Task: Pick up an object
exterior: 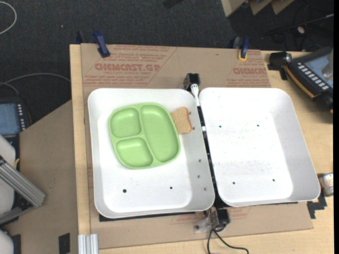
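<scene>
From the overhead camera, you are looking at two candidates sitting in the left bin [106, 194]: a green divided plate [144, 135] lying flat toward the back, and a small tan cracker-like piece [181, 120] resting just beside the plate's right rim, possibly touching it. I cannot tell the state of the gripper, so plan as if it is coming in fresh from the right.

The likeliest failure, in my judgement, is a glancing grasp: the plate is wide and low, offering little but its thin rim, so fingers may be sliding off it. The tan piece is lying crowded between the plate and the bin's right wall, leaving little room to straddle it.

The right bin [286, 142] is lying alongside, and the raised seam between the bins is standing in the approach path.
</scene>
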You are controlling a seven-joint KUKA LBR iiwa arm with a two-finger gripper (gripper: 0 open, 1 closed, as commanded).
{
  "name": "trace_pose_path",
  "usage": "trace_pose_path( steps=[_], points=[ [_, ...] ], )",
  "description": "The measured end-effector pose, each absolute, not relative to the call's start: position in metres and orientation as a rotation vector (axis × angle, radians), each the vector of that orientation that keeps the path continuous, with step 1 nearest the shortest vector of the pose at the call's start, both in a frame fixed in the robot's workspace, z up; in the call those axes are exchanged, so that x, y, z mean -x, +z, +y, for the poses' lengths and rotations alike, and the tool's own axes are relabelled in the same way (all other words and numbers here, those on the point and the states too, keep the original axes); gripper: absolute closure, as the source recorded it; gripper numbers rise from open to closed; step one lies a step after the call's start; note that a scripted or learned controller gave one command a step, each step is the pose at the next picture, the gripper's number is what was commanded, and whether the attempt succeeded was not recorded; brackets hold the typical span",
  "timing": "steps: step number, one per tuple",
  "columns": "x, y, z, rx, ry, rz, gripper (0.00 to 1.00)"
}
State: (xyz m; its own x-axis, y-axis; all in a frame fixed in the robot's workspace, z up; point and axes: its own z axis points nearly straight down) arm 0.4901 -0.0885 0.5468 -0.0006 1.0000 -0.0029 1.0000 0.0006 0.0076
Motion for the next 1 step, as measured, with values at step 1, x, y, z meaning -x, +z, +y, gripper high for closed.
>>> trace_pose_path(
  steps=[1],
  points=[
    [-0.4783,0.4462,-0.0534,-2.224,-0.01,2.231,1.0]
  ],
)
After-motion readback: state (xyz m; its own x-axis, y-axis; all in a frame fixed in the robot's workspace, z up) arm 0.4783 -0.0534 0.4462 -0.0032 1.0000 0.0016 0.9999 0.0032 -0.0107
